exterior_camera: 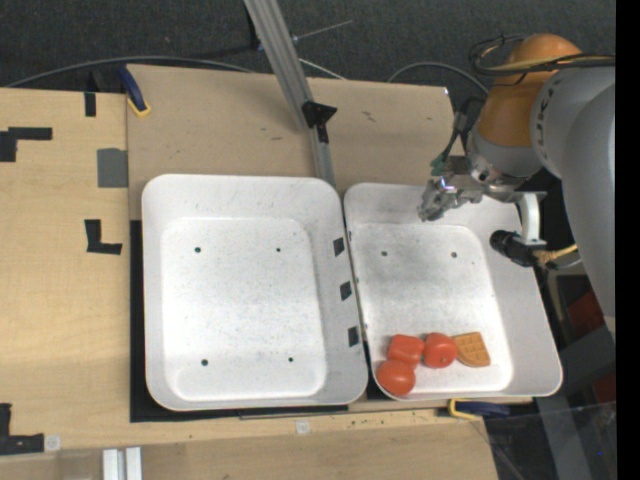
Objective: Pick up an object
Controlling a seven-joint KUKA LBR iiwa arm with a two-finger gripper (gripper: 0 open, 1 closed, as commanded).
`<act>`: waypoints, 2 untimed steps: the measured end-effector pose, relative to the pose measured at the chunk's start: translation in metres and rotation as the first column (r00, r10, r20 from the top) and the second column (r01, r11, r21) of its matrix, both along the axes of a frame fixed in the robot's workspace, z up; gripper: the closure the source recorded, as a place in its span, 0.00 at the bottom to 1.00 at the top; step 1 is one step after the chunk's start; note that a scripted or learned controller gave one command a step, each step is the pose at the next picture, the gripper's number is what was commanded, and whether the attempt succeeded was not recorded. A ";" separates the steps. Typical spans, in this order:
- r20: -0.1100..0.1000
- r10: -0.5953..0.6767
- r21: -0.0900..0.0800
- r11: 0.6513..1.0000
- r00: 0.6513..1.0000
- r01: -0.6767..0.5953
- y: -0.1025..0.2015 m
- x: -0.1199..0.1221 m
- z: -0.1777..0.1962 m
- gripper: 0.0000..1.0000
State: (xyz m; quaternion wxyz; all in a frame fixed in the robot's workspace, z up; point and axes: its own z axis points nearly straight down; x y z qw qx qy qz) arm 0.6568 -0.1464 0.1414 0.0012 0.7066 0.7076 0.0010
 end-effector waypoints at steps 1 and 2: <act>0.002 0.001 0.000 1.000 1.000 -0.001 0.010 0.005 0.055 1.00; 0.002 0.000 -0.001 1.000 1.000 0.000 0.011 0.007 0.102 1.00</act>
